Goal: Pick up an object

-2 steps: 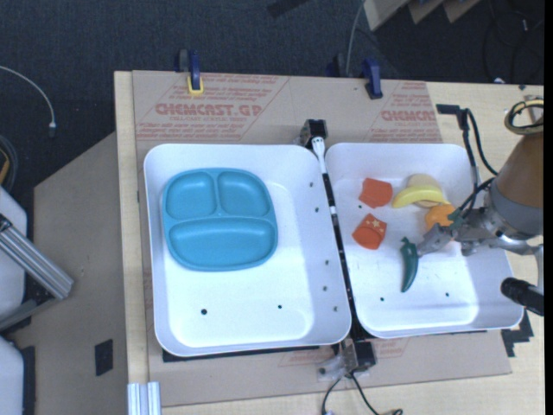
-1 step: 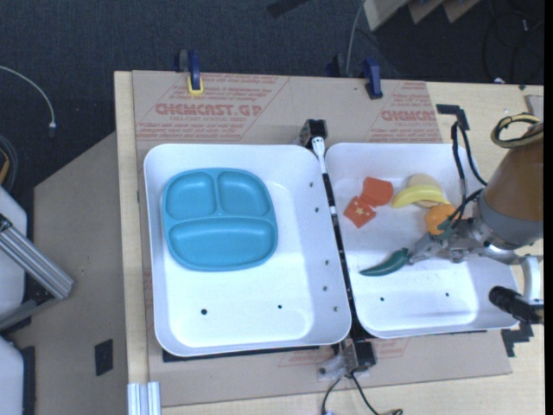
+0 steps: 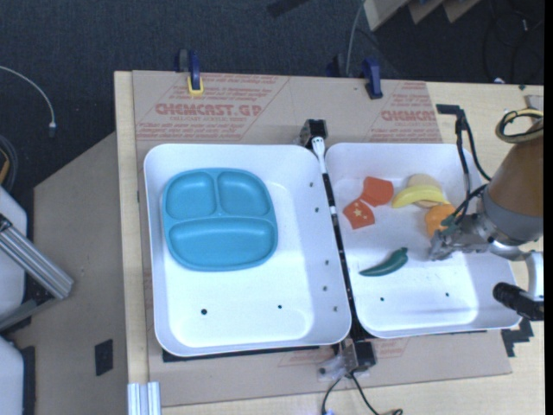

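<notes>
In the right bin (image 3: pixel 415 305) lie a yellow banana (image 3: pixel 417 196), two red pieces (image 3: pixel 378 190) (image 3: pixel 359 213), an orange fruit (image 3: pixel 436 218) and a dark green pepper (image 3: pixel 385 264). My gripper (image 3: pixel 443 245) is low in the right bin, just below the orange fruit and right of the pepper's tip. Its fingertips are small and dark against the bin floor. I see nothing clearly between them.
A blue divided plate (image 3: pixel 220 218) lies in the left bin (image 3: pixel 242 318). A black cable (image 3: pixel 465 158) arcs over the right bin's far right side. Clamps (image 3: pixel 194 72) (image 3: pixel 371 76) stand at the bench's back edge.
</notes>
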Controlling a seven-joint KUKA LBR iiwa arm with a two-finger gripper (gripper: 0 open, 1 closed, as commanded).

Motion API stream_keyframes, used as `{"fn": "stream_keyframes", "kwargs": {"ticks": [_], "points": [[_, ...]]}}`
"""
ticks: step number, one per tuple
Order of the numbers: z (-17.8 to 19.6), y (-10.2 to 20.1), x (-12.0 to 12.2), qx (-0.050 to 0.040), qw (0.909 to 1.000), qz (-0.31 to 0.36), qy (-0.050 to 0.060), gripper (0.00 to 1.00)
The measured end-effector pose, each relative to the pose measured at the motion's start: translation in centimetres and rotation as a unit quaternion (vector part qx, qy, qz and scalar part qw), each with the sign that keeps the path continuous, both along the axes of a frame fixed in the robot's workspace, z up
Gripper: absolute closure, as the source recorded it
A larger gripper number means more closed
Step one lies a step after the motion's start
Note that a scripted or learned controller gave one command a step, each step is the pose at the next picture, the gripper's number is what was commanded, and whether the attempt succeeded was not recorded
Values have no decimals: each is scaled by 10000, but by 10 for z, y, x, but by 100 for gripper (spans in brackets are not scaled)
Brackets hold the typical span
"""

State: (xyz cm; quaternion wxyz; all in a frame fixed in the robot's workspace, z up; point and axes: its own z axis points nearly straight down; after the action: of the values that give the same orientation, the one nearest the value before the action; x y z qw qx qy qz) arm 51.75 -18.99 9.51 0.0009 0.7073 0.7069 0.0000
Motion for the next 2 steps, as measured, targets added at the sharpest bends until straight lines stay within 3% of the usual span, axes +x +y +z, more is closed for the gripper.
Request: {"fn": "stream_keyframes", "kwargs": {"ticks": [2], "points": [[116, 5, 4, -13, 10000, 9, -36, 100]]}}
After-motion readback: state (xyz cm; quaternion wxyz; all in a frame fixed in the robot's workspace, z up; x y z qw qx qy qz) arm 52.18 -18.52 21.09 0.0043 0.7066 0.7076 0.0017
